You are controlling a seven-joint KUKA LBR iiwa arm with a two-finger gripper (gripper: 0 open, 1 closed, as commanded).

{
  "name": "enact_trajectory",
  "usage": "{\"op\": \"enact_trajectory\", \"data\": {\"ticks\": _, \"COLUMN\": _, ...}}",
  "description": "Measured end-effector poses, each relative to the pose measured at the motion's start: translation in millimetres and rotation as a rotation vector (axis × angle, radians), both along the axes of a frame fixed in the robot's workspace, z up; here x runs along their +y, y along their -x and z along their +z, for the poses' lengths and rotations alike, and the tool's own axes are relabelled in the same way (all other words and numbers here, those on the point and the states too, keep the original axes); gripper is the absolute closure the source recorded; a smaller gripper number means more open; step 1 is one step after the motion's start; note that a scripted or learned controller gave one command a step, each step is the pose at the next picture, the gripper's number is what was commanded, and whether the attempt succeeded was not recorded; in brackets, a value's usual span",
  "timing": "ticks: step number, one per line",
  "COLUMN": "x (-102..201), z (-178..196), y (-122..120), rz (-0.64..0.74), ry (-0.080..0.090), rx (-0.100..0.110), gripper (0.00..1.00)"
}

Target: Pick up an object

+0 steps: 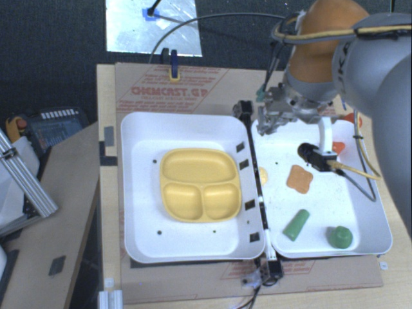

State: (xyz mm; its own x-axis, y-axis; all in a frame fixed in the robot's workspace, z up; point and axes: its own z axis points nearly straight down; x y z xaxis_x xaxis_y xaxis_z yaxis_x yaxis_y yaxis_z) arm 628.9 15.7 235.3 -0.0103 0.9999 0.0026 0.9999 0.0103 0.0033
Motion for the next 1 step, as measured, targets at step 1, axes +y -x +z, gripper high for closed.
{"op": "enact_trajectory", "data": {"ticks": 1, "x": 55.9, "z": -5.7, "y": -16.4, "rz": -0.001, "ry": 0.001, "rx": 0.0, "gripper": 1.0}}
